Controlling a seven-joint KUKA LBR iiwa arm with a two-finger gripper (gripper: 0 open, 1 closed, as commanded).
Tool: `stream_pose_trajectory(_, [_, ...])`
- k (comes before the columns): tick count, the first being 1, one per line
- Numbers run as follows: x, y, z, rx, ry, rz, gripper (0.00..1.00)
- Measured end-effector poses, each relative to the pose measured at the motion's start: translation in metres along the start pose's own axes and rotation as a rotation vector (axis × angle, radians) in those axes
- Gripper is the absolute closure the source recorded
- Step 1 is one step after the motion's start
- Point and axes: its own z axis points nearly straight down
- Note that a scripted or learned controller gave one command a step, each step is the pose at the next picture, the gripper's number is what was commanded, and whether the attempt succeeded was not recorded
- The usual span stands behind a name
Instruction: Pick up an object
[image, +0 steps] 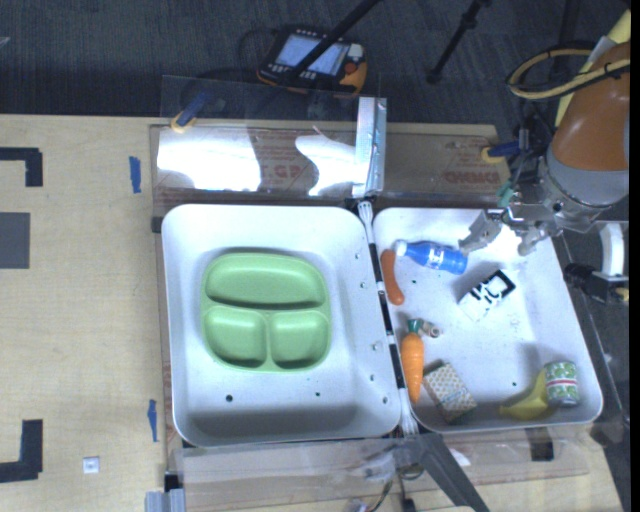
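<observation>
1. Pale wood is making up the worktop (80, 300) you are looking down on, with black corner marks and bits of blue tape lying on its left part, and dark floor is showing beyond its far edge.
2. You are seeing two shallow white bins sitting side by side on it: the left bin (190, 240) and the right bin (575, 330), their inner rims touching along the middle.
3. A green divided tray (267, 307) is lying in the middle of the left bin, one long compartment at the far side and two smaller ones nearer you.
4. Your arm (590, 140) is reaching in from the right, its orange part sitting above the far right corner of the right bin.
5. The claw (508, 228) is hovering over the far part of the right bin, and its two fingers are standing apart with nothing between them.
6. A blue and white bottle (432, 257) is lying on its side just left of the claw, near the far wall of the right bin.
7. A black and white box (487, 291) is resting just beside the bottle, nearer you and below the claw.
8. An orange sausage-shaped piece (391, 277) is lying along the left rim of the right bin.
9. A carrot (412, 362) is lying nearer you along that same rim, with a patterned tan block (449, 389) just beside its tip.
10. A banana (528, 401) and a small green jar (561, 383) are sitting together, touching, in the near right corner.
</observation>
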Motion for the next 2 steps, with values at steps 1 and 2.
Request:
stream_pose_trajectory(1, [-0.051, -0.012, 0.068, 0.000, 0.000, -0.114, 0.00])
stream_pose_trajectory(2, [-0.071, -0.008, 0.103, -0.036, -0.005, -0.301, 0.00])
